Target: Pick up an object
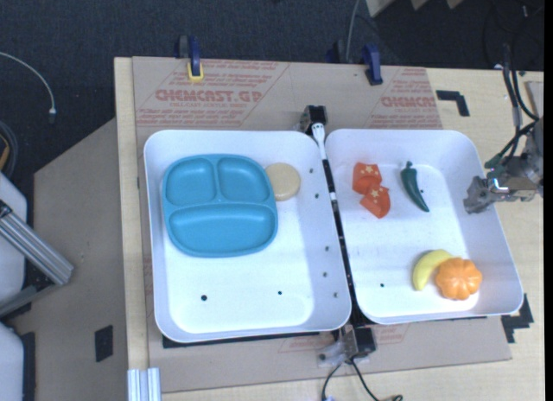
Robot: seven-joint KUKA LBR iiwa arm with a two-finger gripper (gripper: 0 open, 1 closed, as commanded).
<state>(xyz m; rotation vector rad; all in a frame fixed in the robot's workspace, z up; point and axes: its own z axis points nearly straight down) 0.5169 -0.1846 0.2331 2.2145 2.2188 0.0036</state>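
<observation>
The bench [259,88] is a pale board printed with red lettering, held at its far edge by two blue clamps [192,52]. On it sit two shallow white bins side by side, touching along their inner edges. The left bin [233,304] holds a blue divided plate [221,206] with three compartments, lying flat in the bin's far-left part. Just beside the plate's far-right corner, touching or almost touching it, lies a small cream-coloured disc [283,181].

The right bin [393,295] holds the smaller things. Near its front-right corner sits an orange pumpkin-shaped toy [457,279], and a yellow banana [426,268] lies against its left side, the two touching. In the far half of the bin a red piece with pale spots, like a strawberry [371,190], lies a little left of centre. Just to its right, apart from it, is a dark green pepper [415,187], lying slantwise with its tip toward the front.

The gripper [484,194] is at the right rim of the right bin, over the bin's edge and well apart from every toy in it. Nothing shows between its fingers. It is small and partly blurred here, so I cannot tell whether the fingers are spread or closed.
</observation>
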